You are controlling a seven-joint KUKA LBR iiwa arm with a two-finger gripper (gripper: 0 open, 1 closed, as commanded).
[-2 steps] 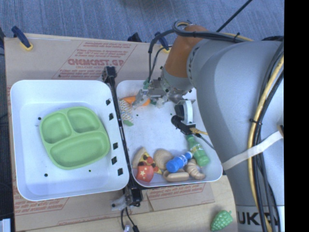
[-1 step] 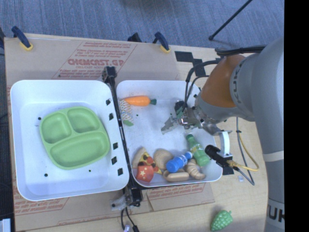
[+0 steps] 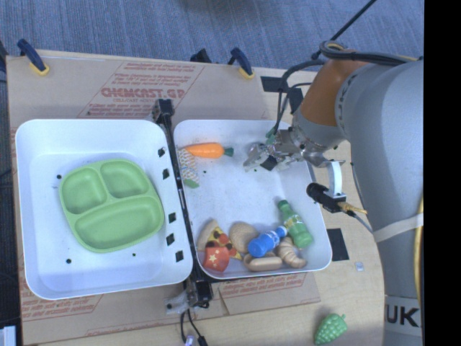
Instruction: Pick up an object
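green grapes (image 3: pixel 330 328) on bench (image 3: pixel 346 280); blue carpet (image 3: pixel 144 13) beyond.

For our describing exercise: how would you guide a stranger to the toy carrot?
Find the right-hand white bin. Along its far edge, apart from the pile of toys at the near edge, lies the carrot. It is the one orange piece with a green stem end.

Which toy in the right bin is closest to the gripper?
The orange carrot, lying alone near the bin's far wall, just left of the gripper; the other toys cluster at the near edge.
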